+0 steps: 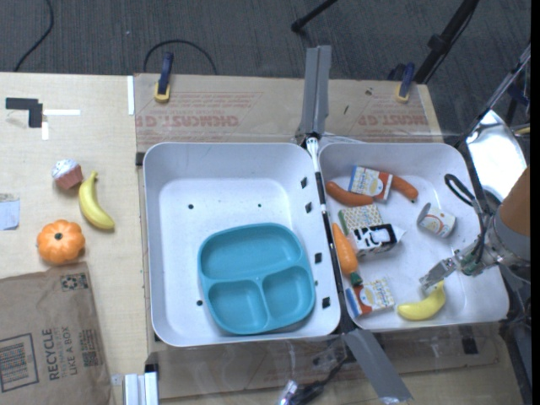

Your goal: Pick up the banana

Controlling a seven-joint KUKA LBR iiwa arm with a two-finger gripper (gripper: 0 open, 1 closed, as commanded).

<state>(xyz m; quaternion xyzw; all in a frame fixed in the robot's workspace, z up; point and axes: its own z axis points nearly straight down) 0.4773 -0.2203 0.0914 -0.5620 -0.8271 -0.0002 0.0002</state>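
Observation:
A yellow banana point(422, 305) lies in the right bin point(472, 310), near its front edge. My gripper point(439, 276) reaches in from the right and hangs just over the banana's right end, very close to it or touching. I see nothing lifted between its tips. A second yellow banana point(94, 202) lies on the wooden bench far to the left, outside both bins.
The right bin also holds a small carton point(375, 295) beside the banana, a carrot point(344, 250), a black-and-white box point(372, 236), a cup point(435, 221), sausages point(350, 196) and another carton point(369, 180). A blue divided plate point(253, 275) sits in the left bin. A pumpkin point(61, 241) and cupcake point(67, 174) sit left.

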